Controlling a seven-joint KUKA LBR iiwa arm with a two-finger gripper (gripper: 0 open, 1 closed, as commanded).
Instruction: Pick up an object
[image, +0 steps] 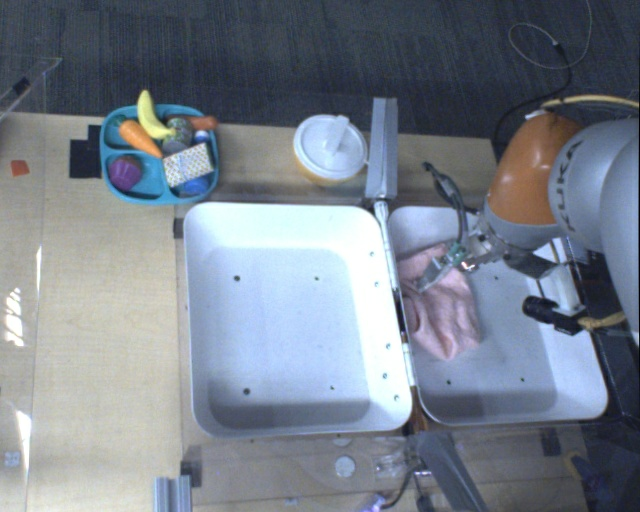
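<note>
1. Two bins are set side by side on the tabletop (90, 330), the left bin (285, 320) touching the right bin (520, 385).
2. A cloth (442, 310) is laid in the right bin, against its left wall.
3. The end effector (440, 268) is positioned over the cloth's far end.
4. A compartment tray (160, 155) and a lidded cup (330, 148) are placed behind the left bin.

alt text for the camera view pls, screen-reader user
The grey-and-orange arm reaches in from the right, its hand low over a crumpled pink cloth lying in the right white bin. Behind the left white bin sit a blue tray of toy food and a yellow lidded cup.
</note>
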